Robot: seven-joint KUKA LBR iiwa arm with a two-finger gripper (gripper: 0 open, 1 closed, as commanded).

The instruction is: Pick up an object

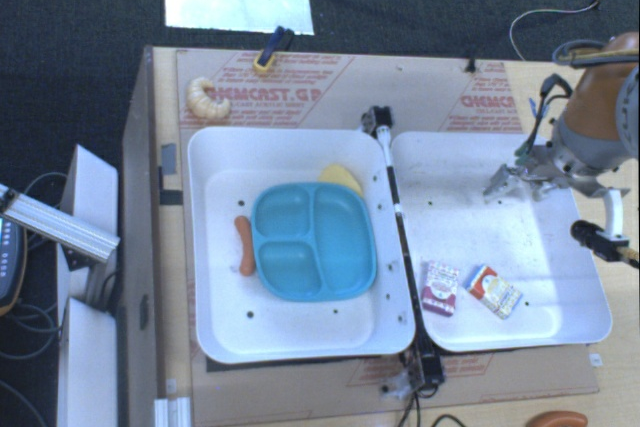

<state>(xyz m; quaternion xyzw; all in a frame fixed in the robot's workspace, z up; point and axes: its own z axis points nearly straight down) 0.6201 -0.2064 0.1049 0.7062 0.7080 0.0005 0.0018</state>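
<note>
A: Eyes on the tool (520,177), up at the far right of the right bin (455,325). Its two fingers are spread apart, and there's nothing between them.

B: So no pick yet?

A: None that I can see. It hangs over bare white floor of that bin, near the back wall. I'd judge the whole grasp is left to do: choose a thing, come down, close, lift.

B: What's closest?

A: Two small cartons at the front of the same bin, well apart from the tool. The carton (440,288) on the left is boxy, dark red with white print. The other carton (495,291) lies askew just beside it, red and white with a bit of orange. Flat printed card, by the look; which faces are up I can't make out.

B: And the next bin along?

A: The left bin (215,245) has a blue tray (314,242), smooth plastic, rounded corners, split into compartments, all bare. A sausage (245,245), slim and orange-brown, lies just off its left edge. Something yellow (341,178), rounded, pokes out behind the tray's back edge, partly hidden.

B: Outside the bins?

A: On the table, a pale ridged curl (208,98) like a pastry, and a dark clip (272,49) with a yellow end near the back.

B: Both bins are shallow, glossy white, with soft rounded rims.
</note>
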